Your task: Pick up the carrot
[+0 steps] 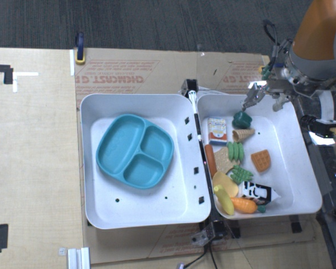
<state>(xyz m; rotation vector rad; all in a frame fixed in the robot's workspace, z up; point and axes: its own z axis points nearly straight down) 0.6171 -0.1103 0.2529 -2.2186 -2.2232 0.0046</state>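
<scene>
The tool (264, 97) is seen above the right bin's (302, 167) far edge, fingers spread, nothing between them. The carrot (244, 205) lies at the near edge, touched by a banana (224, 198), behind other toy foods.

My arm (319, 32) is grey with a broad orange band above the wrist; black cables loop beside my metallic, silver-grey gripper (264, 97)
</scene>
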